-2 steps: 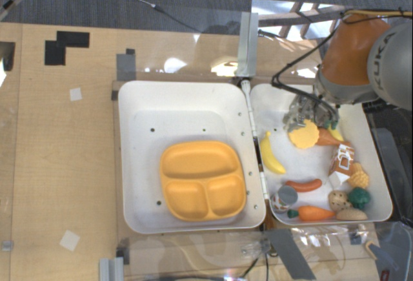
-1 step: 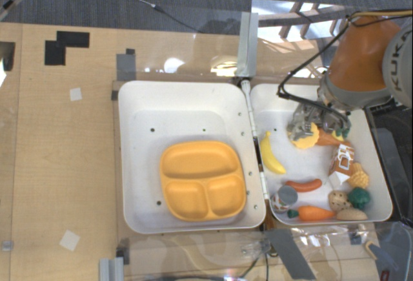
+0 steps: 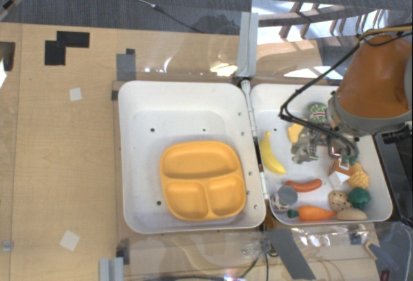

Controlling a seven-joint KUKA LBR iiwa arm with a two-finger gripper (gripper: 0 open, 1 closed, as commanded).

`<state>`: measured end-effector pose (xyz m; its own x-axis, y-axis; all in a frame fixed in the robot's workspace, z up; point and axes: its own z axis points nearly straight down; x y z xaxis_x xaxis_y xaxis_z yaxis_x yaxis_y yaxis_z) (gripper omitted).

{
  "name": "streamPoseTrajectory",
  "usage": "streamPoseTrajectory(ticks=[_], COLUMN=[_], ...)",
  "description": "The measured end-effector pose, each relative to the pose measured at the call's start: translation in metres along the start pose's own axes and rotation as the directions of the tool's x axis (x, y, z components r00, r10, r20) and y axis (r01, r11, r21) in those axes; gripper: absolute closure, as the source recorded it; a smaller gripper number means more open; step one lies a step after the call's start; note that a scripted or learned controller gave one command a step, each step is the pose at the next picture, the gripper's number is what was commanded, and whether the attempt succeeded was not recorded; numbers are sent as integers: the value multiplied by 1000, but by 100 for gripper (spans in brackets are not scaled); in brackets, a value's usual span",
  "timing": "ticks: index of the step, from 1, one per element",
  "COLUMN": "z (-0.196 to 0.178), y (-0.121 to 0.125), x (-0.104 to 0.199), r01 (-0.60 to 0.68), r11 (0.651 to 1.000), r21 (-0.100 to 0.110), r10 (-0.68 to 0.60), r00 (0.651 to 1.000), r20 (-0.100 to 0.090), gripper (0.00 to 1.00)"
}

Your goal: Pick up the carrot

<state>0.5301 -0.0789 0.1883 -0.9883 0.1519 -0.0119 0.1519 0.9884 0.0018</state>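
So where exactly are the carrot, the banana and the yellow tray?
carrot [image 3: 316,213], camera view, middle of its orange body.
banana [image 3: 271,157], camera view, middle of its curve.
yellow tray [image 3: 201,160], camera view, floor of its large upper compartment.

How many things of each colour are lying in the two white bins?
Yellow: 3, the divided tray, the banana and a pale wedge
Orange or red: 3, the carrot, the sausage and a pineapple-like piece
Green: 2, the broccoli and a leafy piece
Tan: 2
Grey: 1
Total: 11
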Motion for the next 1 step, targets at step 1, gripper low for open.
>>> streamPoseTrajectory(ticks=[1], z=[-115], y=[-94], x=[24], r01=[100], r11=[995], r21=[8], r10=[-100], r00=[995], r20=[9], gripper=[100])
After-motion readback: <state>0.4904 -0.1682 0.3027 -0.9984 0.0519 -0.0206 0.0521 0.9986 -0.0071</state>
